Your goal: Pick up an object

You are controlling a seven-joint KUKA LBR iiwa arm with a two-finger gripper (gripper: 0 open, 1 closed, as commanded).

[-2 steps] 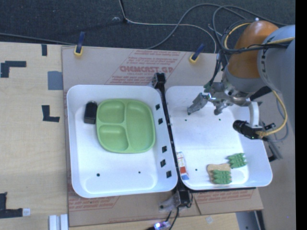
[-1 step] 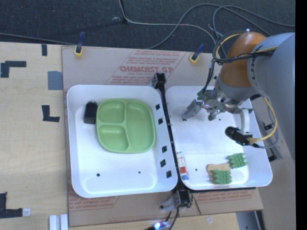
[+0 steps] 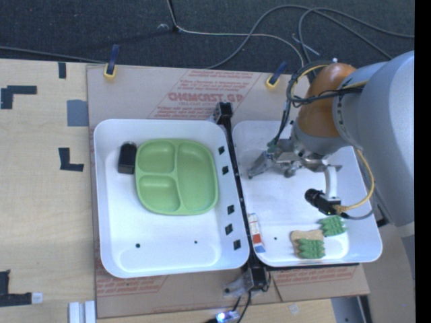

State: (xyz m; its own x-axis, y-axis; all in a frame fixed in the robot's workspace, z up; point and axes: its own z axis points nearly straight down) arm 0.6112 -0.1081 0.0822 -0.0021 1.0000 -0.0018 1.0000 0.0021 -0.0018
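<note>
Green toys: two small green pieces (image 3: 322, 237) and a tan one (image 3: 306, 235) lie together at the near right corner of the right bin (image 3: 269, 140), touching or almost touching each other.
Gripper: the gripper (image 3: 269, 163) hangs over the far left part of the right bin, close to the divider (image 3: 232, 173) between the bins; its tips point left toward that divider.
Gripper state: two prongs seem to spread slightly at the tip, but they are too small and blurred; I cannot tell whether they are apart or together, and nothing shows between them.
Key relation: the toy cluster lies from the gripper toward the bin's near right corner, well apart from it, with bare white bin floor between.
Long axis: the cluster runs roughly along the bin's near wall, left to right.
Other candidates: a green plate (image 3: 177, 176) and a dark block (image 3: 126, 158) sit in the left bin (image 3: 114, 241), across the divider from the gripper; a small striped stick (image 3: 255, 233) lies by the divider, left of the toys.
Judgement: the toys look like the likeliest pick within the right bin, though they sit near the walls, which may crowd the approach.
</note>
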